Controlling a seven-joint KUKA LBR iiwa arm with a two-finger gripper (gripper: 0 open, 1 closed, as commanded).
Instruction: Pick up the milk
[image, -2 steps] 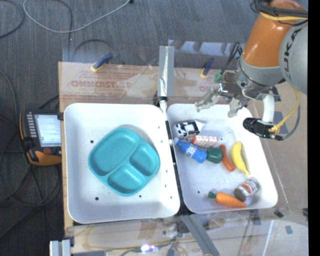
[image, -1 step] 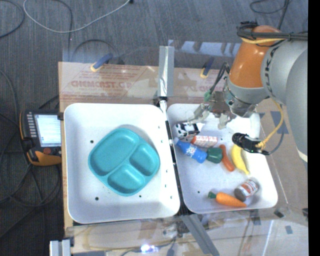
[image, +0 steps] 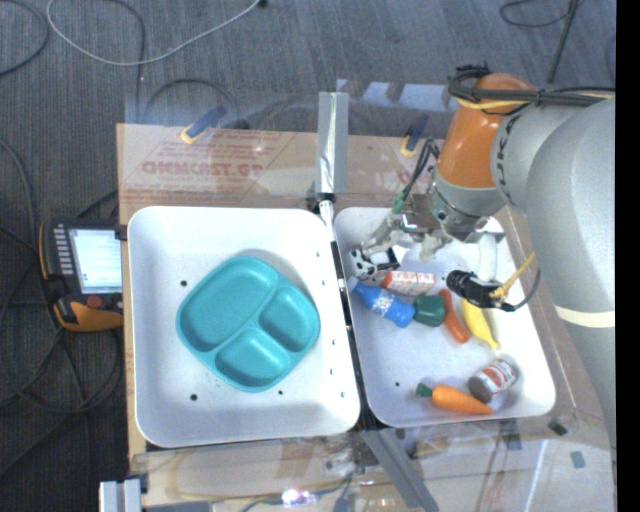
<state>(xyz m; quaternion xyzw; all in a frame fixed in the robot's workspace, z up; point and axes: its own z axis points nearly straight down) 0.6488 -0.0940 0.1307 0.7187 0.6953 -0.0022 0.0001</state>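
White milk (image: 362, 262) just beside tool (image: 398, 238)

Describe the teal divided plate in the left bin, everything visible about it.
The teal plate is a rounded tray of smooth, slightly glossy material that looks like plastic, moulded into three compartments: one large at the upper left, two smaller at the right and bottom. It lies flat, right side up and turned at a diagonal, near the middle of the left white bin, resting on the bin's floor. Its compartments hold nothing. No other object touches it, and it sits apart from the bin's walls.
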